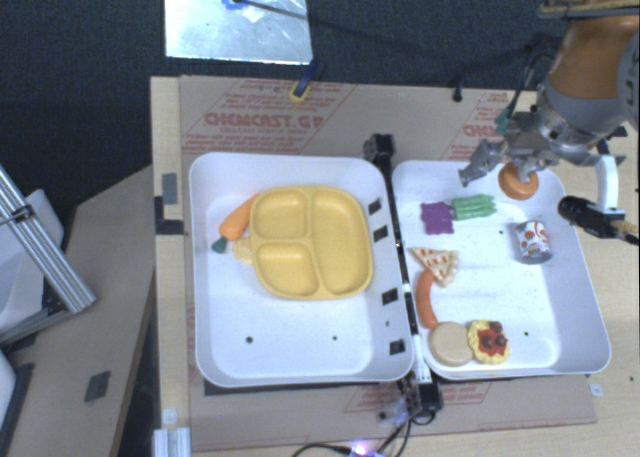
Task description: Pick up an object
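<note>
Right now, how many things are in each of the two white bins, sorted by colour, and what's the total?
Left bin:
Yellow: 1, divided plate
Orange: 1, carrot

Right bin:
Purple: 1
Green: 1
Orange: 2, round piece, sausage
Silver: 1, can
Tan: 2, pizza slice, round cookie
Yellow-red: 1

Total: 10
</note>
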Robot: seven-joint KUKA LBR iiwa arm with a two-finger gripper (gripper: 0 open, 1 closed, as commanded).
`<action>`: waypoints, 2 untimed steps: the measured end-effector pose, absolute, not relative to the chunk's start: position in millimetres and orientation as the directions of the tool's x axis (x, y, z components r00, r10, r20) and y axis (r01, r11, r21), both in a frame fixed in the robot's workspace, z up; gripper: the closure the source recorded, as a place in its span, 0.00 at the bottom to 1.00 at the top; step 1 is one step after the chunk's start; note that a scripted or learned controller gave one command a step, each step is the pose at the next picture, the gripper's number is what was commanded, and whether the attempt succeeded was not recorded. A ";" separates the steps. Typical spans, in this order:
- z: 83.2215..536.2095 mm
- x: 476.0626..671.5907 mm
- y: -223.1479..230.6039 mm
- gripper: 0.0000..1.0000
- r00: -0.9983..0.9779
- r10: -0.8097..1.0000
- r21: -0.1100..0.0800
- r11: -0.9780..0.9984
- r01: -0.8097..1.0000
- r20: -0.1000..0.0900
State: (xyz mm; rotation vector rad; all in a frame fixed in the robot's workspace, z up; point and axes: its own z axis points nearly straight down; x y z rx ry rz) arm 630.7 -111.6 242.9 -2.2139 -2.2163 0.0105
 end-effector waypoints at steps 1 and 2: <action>250.6 632.9 -111.4 0.00 -0.003 1.000 0.001 0.003 1.000 0.000; 209.3 633.6 -108.6 0.00 -0.002 1.000 -0.001 0.002 1.000 0.000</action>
